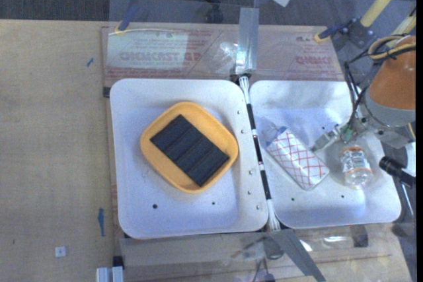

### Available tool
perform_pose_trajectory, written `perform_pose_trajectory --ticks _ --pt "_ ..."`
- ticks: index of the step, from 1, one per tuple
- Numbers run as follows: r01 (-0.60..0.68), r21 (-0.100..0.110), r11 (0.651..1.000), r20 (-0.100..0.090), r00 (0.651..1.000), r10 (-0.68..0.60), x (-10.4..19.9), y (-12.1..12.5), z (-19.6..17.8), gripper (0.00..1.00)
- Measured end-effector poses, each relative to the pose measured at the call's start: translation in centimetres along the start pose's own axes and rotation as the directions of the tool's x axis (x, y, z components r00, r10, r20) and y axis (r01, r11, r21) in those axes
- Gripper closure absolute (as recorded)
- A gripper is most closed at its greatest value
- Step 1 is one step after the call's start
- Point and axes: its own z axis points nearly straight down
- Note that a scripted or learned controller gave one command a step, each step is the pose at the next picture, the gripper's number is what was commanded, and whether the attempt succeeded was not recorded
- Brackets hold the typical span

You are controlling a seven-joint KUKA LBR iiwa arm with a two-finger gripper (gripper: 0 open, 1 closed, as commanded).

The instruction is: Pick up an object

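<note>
A small clear plastic bottle (355, 166) with a pale label lies in the right white bin (330, 208), near its 3 o'clock side. The end effector (338, 135) sits just beside the bottle, at about 10 o'clock from it. I cannot tell how the end effector is set, and nothing shows inside it. The grey arm with the orange band (395, 86) comes in from 3 o'clock.

A white paper packet with red criss-cross lines (297, 159) lies near the middle of the same bin, at 9 o'clock from the bottle. A crumpled clear plastic bag (291, 117) lies at 12 o'clock from the packet.

The left white bin (132, 208) holds a yellow square tray with a dark ridged block (189, 150) in it, near the middle. Both bins rest on a light wooden counter (46, 142).
</note>
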Motion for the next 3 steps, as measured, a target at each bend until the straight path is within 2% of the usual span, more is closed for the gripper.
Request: perform_pose_trajectory --ticks 1,2,3 --pt "0.000 0.000 1.000 0.000 1.000 0.000 0.0 0.0 0.0 0.00" --pt "-0.003 -0.004 1.000 0.019 1.000 0.003 -0.6 -0.1 -1.3 1.00" --pt "0.008 -0.004 1.000 0.004 1.000 -0.008 0.2 0.5 -1.2 0.00"
